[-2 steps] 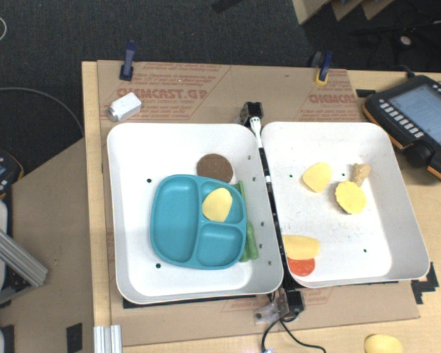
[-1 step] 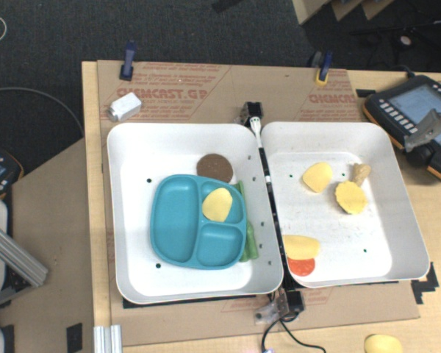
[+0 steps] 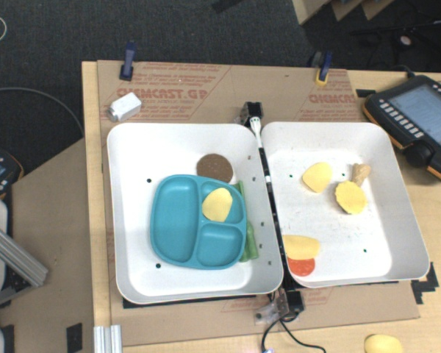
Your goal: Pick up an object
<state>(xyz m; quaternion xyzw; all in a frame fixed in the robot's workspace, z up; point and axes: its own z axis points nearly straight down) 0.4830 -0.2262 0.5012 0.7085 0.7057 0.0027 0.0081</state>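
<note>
A yellow slice (image 3: 217, 205) lies in the teal divided plate (image 3: 178, 223) in the view's left bin (image 3: 132, 160), with a brown disc (image 3: 215, 168) just beside the plate. Two yellow pieces (image 3: 317, 176) sit in the other bin (image 3: 382, 248).

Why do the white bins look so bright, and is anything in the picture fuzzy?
In the camera view, even overhead light makes the left bin and right bin glow white, with only faint shadows beside the blue tray. The whole camera view is slightly soft, so the print on the cardboard is hard to read, and the dark floor at the top shows little detail.
</note>
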